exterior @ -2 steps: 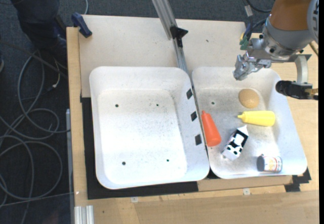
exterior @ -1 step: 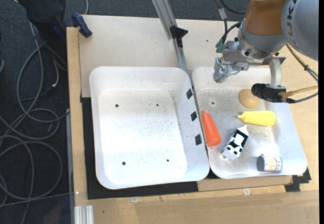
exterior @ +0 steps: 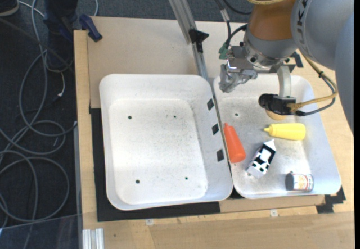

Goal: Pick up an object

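Right bin (exterior: pixel 323 146): an orange carrot-shaped object (exterior: pixel 233 142) lies against the wall shared with the left bin (exterior: pixel 112 90), long axis along that wall, narrow end toward the far side. Near it are a black-and-white carton (exterior: pixel 261 159), lying diagonally, a yellow bottle (exterior: pixel 286 131) on its side with its nozzle pointing left, and a small can (exterior: pixel 298 181). The arm descends from upper right; the gripper (exterior: pixel 229 82) points downward over the bin's far-left corner, apart from every object. Whether it is open or closed cannot be told.
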Robot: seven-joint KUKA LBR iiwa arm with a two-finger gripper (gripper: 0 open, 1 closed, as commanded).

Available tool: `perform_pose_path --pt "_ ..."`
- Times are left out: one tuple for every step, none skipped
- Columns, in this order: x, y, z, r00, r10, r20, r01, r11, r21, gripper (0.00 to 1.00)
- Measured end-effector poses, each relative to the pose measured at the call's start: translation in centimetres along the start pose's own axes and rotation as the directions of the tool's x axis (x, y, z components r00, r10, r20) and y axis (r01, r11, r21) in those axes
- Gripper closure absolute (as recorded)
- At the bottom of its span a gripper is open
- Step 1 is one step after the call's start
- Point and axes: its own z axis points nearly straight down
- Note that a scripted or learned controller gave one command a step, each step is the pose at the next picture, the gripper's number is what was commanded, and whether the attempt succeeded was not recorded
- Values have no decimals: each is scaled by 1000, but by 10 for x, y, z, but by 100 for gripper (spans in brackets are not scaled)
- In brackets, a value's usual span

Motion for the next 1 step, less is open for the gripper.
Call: perform_pose_path --pt "58 -18 9 1000 -1 -1 1 1000 2 100"
